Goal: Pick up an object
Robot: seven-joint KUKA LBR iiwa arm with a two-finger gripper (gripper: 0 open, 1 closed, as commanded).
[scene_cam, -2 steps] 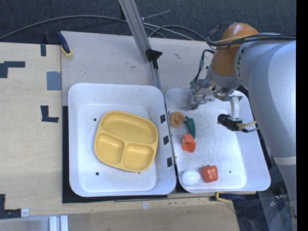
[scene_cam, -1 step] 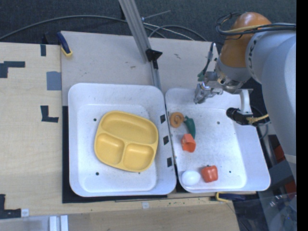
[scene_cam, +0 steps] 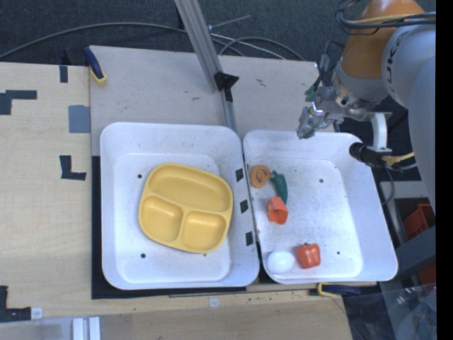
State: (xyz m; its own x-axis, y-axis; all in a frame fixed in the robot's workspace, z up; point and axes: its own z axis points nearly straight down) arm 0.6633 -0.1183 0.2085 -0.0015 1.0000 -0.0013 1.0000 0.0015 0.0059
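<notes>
A pale wooden table [scene_cam: 42, 211] carries two white bins: the left bin [scene_cam: 117, 190] holds a yellow divided plate [scene_cam: 185, 207]; the right bin [scene_cam: 368, 218] lies below the gripper [scene_cam: 308, 127], whose state I cannot tell. Well below-left of it lie an orange carrot [scene_cam: 277, 210], red pepper [scene_cam: 308, 255], white ball [scene_cam: 280, 261], and tan ring [scene_cam: 260, 176].

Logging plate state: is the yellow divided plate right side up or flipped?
Right side up: the yellow plate in the left bin shows its three hollow compartments facing up.
</notes>
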